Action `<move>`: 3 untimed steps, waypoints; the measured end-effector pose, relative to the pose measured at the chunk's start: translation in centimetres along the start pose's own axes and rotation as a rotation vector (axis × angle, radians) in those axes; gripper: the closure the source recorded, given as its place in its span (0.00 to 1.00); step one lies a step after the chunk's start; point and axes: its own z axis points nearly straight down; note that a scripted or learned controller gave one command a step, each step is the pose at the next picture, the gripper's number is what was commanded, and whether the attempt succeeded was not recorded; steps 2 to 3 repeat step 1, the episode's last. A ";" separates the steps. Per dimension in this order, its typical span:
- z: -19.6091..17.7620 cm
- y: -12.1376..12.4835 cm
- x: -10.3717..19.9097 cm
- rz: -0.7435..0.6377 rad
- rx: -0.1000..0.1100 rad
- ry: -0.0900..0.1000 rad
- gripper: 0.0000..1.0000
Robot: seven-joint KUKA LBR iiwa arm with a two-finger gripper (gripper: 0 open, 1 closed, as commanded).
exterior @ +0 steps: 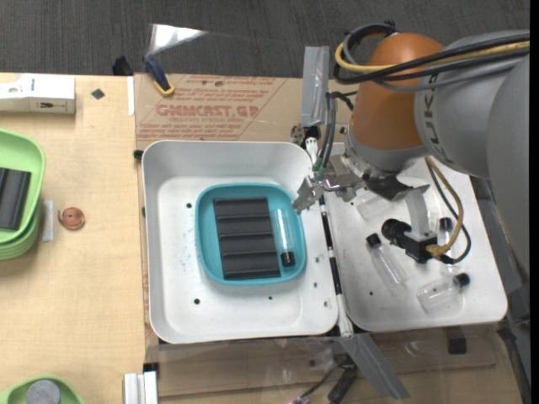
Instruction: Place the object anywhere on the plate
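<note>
One grey arm [476, 99] with an orange band [392, 82] reaches in from the right across the upper right part of the view. Under it, two white bins stand side by side on a wooden bench [76, 310]: the left bin [168, 297] and the right bin [383, 305]. Behind the left bin lies a brown card [210, 108] with red print. In the middle of the left bin sits a teal plate [205, 225], and a black ridged pad [244, 238] covers most of its floor. At the left edge of the view is a green tray [34, 154] with a dark block [12, 197] in it, and above it a white box [34, 95] lies on the bench.

The gripper [305, 196] hangs over the right rim of the left bin, just beside the upper right corner of the plate. How far it is open cannot be told from this view, and nothing can be seen in its hold. The tube [282, 230], clear with a black cap, lies on the plate along its right side, between the pad and the rim, with the cap at the near end. It is near the gripper. In the right bin lie a second tube [386, 259] near the middle and a third tube [442, 290] toward the right wall, both clear with black caps. A small copper disc [72, 218] lies on the bench just beside the tray.
</note>
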 end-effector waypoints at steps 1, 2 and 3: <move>-2.5 -2.7 -5.4 -0.043 -0.001 0.000 0.00; -2.5 -2.7 -5.4 -0.043 -0.001 0.000 0.00; -2.5 -2.7 -5.4 -0.043 -0.001 0.000 0.00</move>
